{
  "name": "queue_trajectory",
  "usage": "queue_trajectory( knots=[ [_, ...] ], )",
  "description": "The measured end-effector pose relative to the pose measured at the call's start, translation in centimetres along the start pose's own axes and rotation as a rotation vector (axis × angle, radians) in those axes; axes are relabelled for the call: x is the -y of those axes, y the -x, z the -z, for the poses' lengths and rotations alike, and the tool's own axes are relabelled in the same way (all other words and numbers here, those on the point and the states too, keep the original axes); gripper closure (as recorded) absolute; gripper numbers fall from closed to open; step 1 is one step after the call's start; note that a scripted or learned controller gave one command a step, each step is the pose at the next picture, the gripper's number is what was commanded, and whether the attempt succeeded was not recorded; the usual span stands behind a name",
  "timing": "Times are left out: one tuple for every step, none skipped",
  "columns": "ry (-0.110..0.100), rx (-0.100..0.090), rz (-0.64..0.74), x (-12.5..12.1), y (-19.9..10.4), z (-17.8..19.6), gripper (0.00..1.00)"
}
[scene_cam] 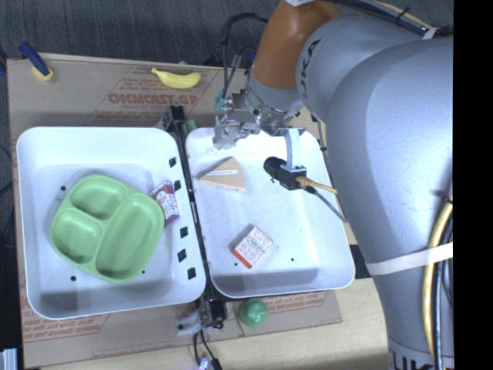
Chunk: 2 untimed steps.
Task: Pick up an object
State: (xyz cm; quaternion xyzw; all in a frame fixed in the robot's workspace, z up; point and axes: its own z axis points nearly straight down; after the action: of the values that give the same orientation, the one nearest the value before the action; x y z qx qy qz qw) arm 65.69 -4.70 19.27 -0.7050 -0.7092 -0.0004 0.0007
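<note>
Since your end effector (229, 132) hangs at the right bin's (306, 233) far left corner, near the tan wedge (223, 177), centre over that wedge first. Can't tell whether it's open or gripping anything.

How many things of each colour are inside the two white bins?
Green: 1, the divided plate in the left bin
Dark red and white: 1, the small packet beside the plate
Tan: 1, the wedge in the right bin
Orange and white: 1, the little box in the right bin
Total: 4
</note>
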Motion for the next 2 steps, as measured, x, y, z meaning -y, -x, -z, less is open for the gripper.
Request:
queue_trajectory(
  knots=[
    [-0.001,0.001,0.0,0.04,0.06,-0.05,0.0],
    [-0.001,0.001,0.0,0.04,0.06,-0.06,0.0]
  ],
)
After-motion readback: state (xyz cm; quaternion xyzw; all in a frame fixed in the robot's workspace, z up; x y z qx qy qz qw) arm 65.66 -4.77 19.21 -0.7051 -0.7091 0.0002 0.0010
